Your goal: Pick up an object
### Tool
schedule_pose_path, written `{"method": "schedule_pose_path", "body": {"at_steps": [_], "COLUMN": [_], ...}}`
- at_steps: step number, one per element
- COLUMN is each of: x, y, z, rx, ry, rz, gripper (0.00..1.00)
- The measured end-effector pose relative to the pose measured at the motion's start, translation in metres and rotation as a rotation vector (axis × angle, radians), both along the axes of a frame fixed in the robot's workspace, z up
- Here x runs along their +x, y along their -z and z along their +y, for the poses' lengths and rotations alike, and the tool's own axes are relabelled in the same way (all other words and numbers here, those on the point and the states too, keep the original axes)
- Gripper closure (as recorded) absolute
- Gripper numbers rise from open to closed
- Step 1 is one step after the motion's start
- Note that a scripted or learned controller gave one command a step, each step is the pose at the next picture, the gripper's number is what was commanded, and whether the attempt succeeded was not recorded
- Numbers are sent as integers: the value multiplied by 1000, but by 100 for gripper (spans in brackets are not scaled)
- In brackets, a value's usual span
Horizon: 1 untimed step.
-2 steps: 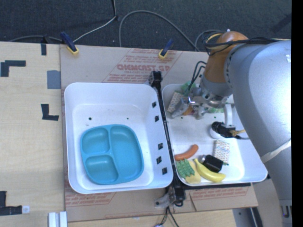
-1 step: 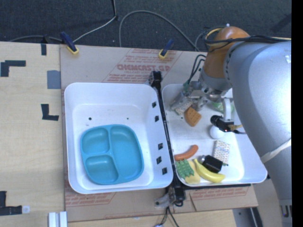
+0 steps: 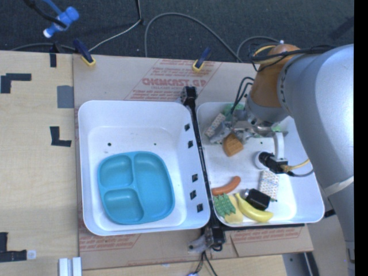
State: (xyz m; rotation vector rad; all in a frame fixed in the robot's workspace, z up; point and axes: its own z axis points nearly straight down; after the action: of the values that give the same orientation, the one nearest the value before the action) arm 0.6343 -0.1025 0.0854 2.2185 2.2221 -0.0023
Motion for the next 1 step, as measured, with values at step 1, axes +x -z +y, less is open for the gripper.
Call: {"method": "schedule_pose_path", "body": {"at_steps": [1], "x": [-22], "y": [0], "z": [2], "rx": [0], "ry": [0], "rz": [-2], "gripper": [0]}}
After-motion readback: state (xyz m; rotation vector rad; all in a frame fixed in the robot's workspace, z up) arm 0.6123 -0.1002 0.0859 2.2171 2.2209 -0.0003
